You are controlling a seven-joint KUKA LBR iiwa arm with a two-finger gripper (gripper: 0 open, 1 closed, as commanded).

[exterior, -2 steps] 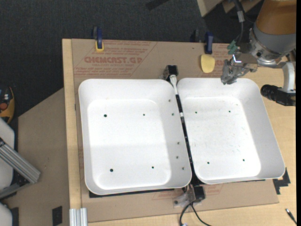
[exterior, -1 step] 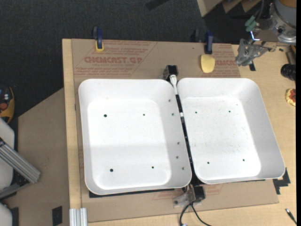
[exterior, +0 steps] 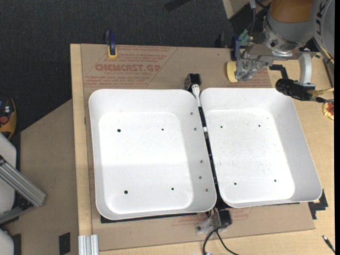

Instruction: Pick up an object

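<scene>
My gripper (exterior: 246, 70) hangs at the back right, over the cardboard bench just beyond the far rim of the right bin (exterior: 297, 142). Above it are the grey wrist and the orange band (exterior: 292, 4). Nothing shows between the gripper and the bench. The right bin and the left bin (exterior: 101, 142) show white floors with a few small dark dots.
A pale yellow piece (exterior: 232, 71) lies just left of the gripper, with a blue clamp (exterior: 237, 45) behind it. Another blue and yellow clamp (exterior: 111, 42) sits at the back left. A black bracket (exterior: 192, 81) and a strip join the bins. A black cable fitting (exterior: 291, 87) juts by the right bin's far corner.
</scene>
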